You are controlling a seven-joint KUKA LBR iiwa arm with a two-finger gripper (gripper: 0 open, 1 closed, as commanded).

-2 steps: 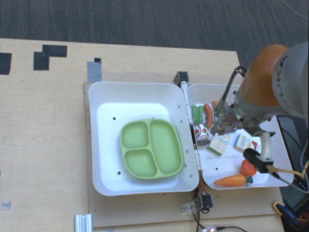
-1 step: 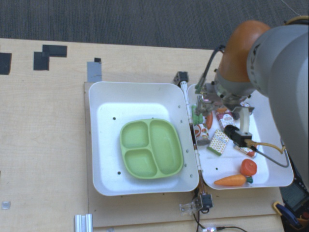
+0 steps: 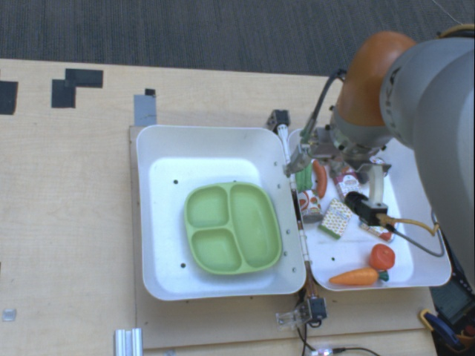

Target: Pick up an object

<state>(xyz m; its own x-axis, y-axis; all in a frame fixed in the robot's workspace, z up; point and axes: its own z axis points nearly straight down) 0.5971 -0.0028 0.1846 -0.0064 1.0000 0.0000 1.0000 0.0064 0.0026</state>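
Arm: the grey arm [image 3: 438, 102] with its orange band [image 3: 375, 73] is seen reaching in from the right and hanging over the upper part of the right bin.
Left bin: the left bin [image 3: 159, 162] is occupied by a green divided plate [image 3: 232, 228] with three compartments, lying flat and untouched.
Right bin: the right bin [image 3: 419, 273] is where the candidate objects are found: a carrot [image 3: 355, 277] at the lower edge, a tomato [image 3: 382, 256] just above it, a checked sponge-like block [image 3: 335, 218], a red sausage-like piece [image 3: 320, 178] and a green item [image 3: 303, 178] near the bins' shared edge.
Pincer: the pincer [image 3: 335, 154] is placed low over the clutter at the top of the right bin; whether it is spread or closed cannot be told, and nothing can be seen in its hold.
Progress: the task is judged to be at the reach or descent stage; no object is seen lifted clear of the bin, so the grasp and the lift are taken as left to do.
Writing: a small printed packet [image 3: 310, 206] is seen beside the sponge-like block, but its print is too small to be read; no brand or label can be made out anywhere.
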